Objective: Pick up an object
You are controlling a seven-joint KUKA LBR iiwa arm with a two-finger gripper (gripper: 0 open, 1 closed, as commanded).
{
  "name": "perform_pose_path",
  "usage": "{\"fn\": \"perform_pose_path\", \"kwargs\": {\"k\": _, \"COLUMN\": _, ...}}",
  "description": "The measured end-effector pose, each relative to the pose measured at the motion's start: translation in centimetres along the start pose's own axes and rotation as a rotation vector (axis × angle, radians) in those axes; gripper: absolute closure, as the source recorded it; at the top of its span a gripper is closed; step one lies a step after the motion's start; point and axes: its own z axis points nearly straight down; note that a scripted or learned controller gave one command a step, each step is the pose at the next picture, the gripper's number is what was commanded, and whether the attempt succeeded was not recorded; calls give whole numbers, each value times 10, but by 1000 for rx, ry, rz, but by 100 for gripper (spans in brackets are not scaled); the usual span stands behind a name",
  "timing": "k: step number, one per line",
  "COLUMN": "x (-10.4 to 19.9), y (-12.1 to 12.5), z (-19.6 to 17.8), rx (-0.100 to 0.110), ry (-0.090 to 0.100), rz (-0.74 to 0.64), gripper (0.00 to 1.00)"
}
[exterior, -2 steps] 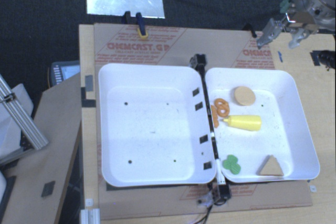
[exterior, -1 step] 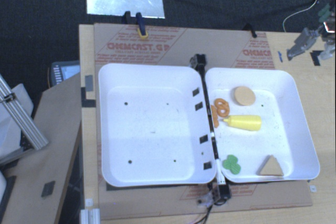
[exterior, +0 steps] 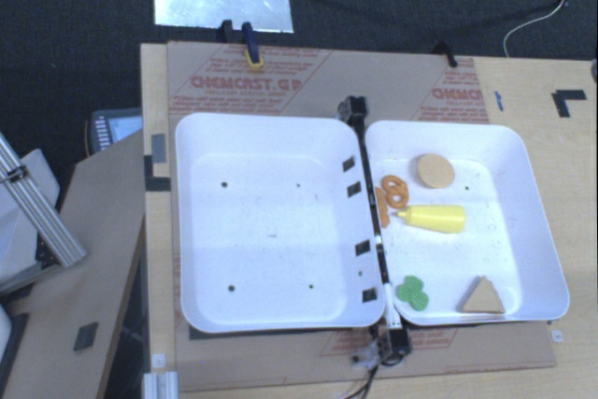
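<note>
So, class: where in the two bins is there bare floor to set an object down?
The left bin offers its whole floor. In the right bin, free patches lie right of the yellow bottle; it's crowded near the divider, around the pretzel and green piece.

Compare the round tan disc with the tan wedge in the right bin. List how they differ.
Shape: the round disc is a circle, while the wedge is a triangle with a pointed top.
Place: the disc lies near the far side of the right bin; the wedge sits at the near edge.
Neighbours: the disc is beside the pretzel and above the yellow bottle; the wedge's nearest neighbour is the green piece.
Both are tan and lie in that bin.
</note>
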Motion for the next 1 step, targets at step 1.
{"fn": "perform_pose_path", "kwargs": {"k": 1, "x": 3, "y": 2, "z": -6, "rx": 3, "ry": 2, "rz": -8, "gripper": 100}}
